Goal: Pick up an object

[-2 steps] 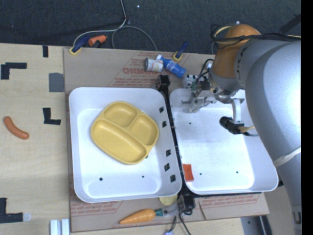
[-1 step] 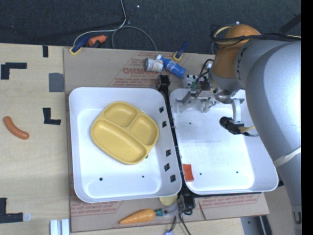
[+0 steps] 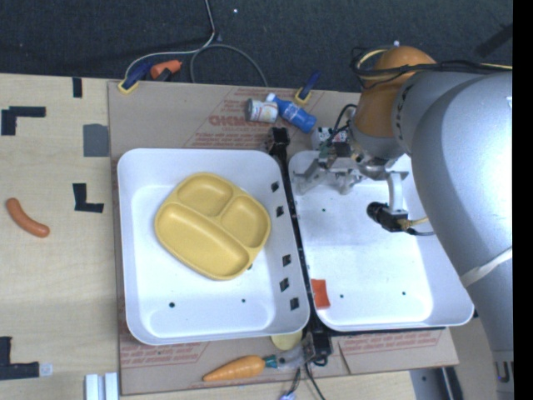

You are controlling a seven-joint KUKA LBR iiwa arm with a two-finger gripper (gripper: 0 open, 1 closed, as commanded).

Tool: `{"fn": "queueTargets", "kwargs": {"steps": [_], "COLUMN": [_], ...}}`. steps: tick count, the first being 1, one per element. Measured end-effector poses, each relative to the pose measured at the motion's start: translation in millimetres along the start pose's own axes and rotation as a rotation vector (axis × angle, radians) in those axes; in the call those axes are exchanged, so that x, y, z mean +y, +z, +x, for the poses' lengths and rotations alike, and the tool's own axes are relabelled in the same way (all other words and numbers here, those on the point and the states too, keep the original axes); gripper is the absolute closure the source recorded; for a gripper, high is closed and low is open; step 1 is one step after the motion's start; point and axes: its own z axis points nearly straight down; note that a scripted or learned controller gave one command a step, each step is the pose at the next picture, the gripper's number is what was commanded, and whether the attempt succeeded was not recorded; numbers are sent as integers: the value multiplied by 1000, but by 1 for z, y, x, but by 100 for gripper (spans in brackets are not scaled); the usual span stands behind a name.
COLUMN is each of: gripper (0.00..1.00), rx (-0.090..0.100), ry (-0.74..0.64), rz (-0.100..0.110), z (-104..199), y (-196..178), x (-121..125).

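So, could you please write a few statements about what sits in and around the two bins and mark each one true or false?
1. The yellow divided plate lies in the left bin. True.
2. The carrot lies inside the right bin. False: it lies on the cardboard in front of the bins, outside both.
3. The end effector is over the far left corner of the right bin. True.
4. The sausage rests on the yellow plate. False: it lies on the wooden bench, well left of the bins.
5. A small orange piece lies in the right bin near the divider. True.
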Motion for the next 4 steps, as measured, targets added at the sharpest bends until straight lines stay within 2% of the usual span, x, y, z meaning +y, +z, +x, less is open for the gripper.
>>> {"fn": "queueTargets", "kwargs": {"steps": [1, 2, 3, 4], "gripper": [0, 0, 0, 0], "rx": [6, 3, 1, 5], "ry": [-6, 1, 0, -6], "rz": [-8, 5, -6, 4], "z": [63, 71, 34, 104], "y": [-107, -99, -100, -100], "x": [-61, -111, -9, -59]}}
